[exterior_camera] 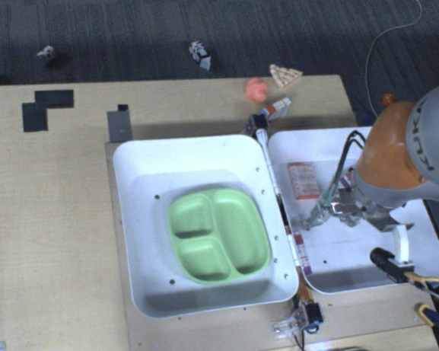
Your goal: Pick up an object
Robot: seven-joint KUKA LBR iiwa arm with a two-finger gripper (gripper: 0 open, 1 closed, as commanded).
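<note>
1. Gripper (343, 207) sits low inside the right bin (327, 276); whether it is spread or pressed together cannot be told.
2. Red-printed packet (303, 179) lies flat, just beside the gripper.
3. Green divided tray (218, 234) rests in the left bin (143, 216).

Even overhead light, slightly soft focus

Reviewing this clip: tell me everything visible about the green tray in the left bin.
The green divided tray is pale green, plastic-looking, and roughly square with rounded corners. Raised ridges split it into three compartments: two smaller ones on the view's left and one long one on the right. It lies flat, right side up, slightly rotated, on the floor of the left bin, near the middle. Its compartments look bare. Nothing touches it but the bin; the hand is over the right bin.
</note>
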